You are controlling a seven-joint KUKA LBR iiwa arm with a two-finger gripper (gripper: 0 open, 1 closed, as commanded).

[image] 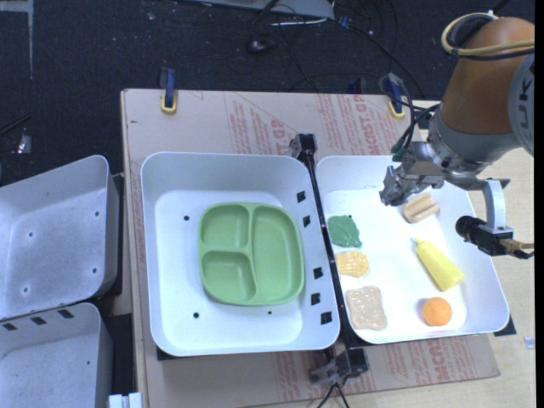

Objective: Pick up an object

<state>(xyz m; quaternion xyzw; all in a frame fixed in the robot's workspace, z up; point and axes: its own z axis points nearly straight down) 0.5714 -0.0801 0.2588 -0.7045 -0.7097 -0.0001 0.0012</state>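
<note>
On the left, the left bin (161,253) carries a green divided plate (252,254) lying flat in its middle, well apart from the arm, so I take it as something set there to receive food rather than the thing being chased. Across the black divider, the right bin (489,308) holds the small items spread out with gaps between them, which I judge gives a grasp room: a green leafy piece (344,230) near the divider, a yellow waffle-like piece (352,264) just below it, a pale bread-like slab (366,306) lower still, an orange ball (437,312), a yellow bottle (439,263), and a tan block (420,209) toward the far side. The gripper (398,189) hangs low over the far part of that bin, just beside the tan block, which looks like its likely target. Whether its grasp is spread or closed I cannot tell from here.
</note>
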